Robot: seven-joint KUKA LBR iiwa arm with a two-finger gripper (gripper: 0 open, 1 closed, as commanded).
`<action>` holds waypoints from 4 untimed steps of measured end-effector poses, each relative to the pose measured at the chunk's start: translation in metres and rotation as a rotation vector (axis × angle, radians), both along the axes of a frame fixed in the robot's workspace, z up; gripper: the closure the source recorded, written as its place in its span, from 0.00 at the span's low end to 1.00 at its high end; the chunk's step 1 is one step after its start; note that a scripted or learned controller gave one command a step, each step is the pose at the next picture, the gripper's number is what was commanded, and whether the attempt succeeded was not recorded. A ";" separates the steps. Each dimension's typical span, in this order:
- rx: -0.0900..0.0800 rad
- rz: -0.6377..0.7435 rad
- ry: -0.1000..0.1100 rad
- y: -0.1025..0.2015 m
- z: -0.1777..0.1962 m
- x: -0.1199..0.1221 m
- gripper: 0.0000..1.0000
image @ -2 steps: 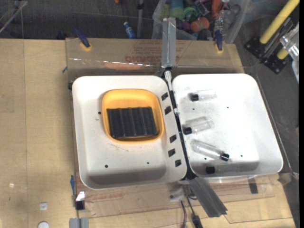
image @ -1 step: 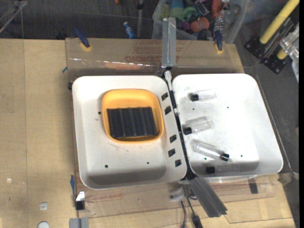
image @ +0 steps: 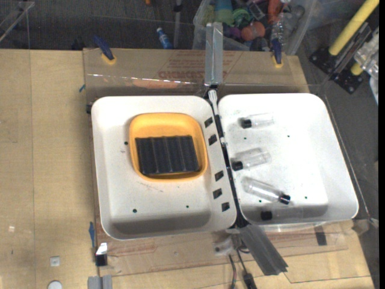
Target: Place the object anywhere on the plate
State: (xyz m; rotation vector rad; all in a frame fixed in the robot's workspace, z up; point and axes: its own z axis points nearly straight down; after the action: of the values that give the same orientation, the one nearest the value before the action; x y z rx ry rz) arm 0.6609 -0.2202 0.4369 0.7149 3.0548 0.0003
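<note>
Whether the end effector is open or closed, and whether it has hold of anything, cannot be told.

Taking the black-tabbed divider [image: 218, 155] where the two bins meet as the landmark, the white bin on its right [image: 325, 161] holds three clear vials with black caps, all lying on their sides and apart from one another. The farthest vial [image: 255, 121] lies near the divider toward the bin's back, cap end pointing at the divider. The middle vial [image: 251, 159] lies closest to the divider, its cap also turned toward it. The nearest vial [image: 263, 190] lies toward the bin's front, tilted, with its cap end pointing away from the divider.

Left of the divider, the other white bin [image: 108, 179] holds an orange plate [image: 139, 126] with rounded corners, whose right rim comes near the divider. A dark ribbed block [image: 166, 154] lies flat on the plate's middle, covering most of its floor. None of the vials touches the plate; all three are across the divider from it.

Both bins rest on a pale wooden surface [image: 36, 161]. Behind the divider's far end, past a clear sheet held by blue clamps [image: 107, 53], stands a clear tub of colourful toys [image: 252, 5].
</note>
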 end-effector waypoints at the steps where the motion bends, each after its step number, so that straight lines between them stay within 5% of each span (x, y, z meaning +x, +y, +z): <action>1: 0.000 0.184 -0.001 -0.001 -0.014 -0.003 1.00; 4: -0.001 0.653 -0.001 0.000 -0.012 0.007 1.00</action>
State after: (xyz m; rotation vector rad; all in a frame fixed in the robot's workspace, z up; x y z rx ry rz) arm 0.6682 -0.2199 0.4246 -0.3018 3.1215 0.0009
